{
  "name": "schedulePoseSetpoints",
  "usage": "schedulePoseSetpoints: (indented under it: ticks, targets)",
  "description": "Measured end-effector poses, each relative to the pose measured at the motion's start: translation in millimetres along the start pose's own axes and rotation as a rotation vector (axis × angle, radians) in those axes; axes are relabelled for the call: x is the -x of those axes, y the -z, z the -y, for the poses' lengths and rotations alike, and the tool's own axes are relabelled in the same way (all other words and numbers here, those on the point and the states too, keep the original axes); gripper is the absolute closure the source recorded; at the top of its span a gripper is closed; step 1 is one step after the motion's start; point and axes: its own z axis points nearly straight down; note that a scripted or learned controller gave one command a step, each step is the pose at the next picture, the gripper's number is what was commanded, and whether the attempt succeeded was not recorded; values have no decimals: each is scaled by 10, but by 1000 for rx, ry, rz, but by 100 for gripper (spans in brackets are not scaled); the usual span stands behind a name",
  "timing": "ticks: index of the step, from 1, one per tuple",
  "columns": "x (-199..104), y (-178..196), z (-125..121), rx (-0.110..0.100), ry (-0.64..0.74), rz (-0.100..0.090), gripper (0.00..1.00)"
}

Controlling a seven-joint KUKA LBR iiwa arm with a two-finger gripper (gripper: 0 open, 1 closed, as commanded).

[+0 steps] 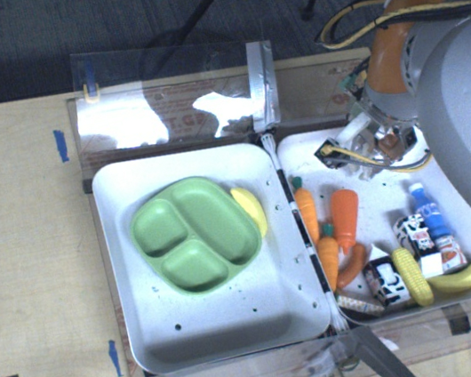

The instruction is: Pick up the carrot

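Note:
Three orange carrots lie in the right bin (419,309) along its left wall. A slim one (307,207) is at the top, a thicker one (346,217) sits to its right, and a third (329,259) lies below them with a darker orange piece (351,265) beside it. My gripper (379,146) hangs over the bin's back edge, above and to the right of the carrots, apart from them. Nothing is visibly held.
The right bin also holds a corn cob (412,275), a banana (461,277), a blue-capped bottle (428,212) and small black-and-white cartons (385,281). The left bin (153,333) holds a green divided plate (195,233) with a yellow item (253,209) at its right edge.

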Motion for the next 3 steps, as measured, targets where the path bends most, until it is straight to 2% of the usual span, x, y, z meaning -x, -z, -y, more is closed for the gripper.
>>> schedulePoseSetpoints:
  ticks: [1, 2, 3]
  targets:
    - [11, -6, 1, -2, -1, 4, 0]
    - [34, -78, 30, -4, -11, 1, 0]
    - [116, -253, -90, -10, -235, 3, 0]
